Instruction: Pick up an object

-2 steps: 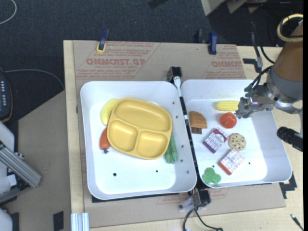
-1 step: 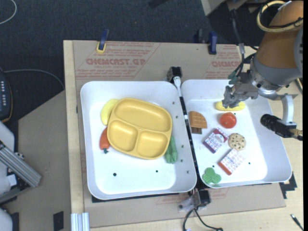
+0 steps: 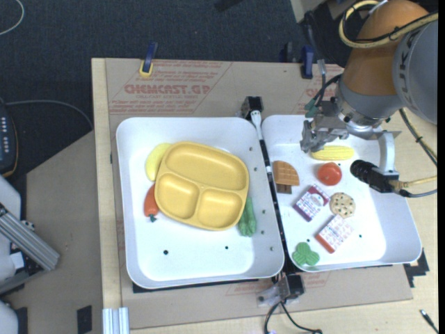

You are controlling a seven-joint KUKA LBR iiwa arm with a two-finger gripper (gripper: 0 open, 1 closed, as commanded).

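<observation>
Dark floor, cardboard-topped bench, two white bins side by side.
Gripper point(image 3: 321, 139) low over right bin point(image 3: 400, 232), jaw state impossible to tell; yellow corn cob point(image 3: 333, 153) just beside and below fingertips, near tomato point(image 3: 329, 175). Probably light, stiff, smooth plastic (prone to rolling): best pinched across its middle.

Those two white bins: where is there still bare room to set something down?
The left white bin has bare floor along its front edge, below the yellow divided plastic tray, plus a strip behind it. The right white bin is crowded mid-floor with small toy foods; its bare patch is the front right corner, beyond the round cookie.
</observation>
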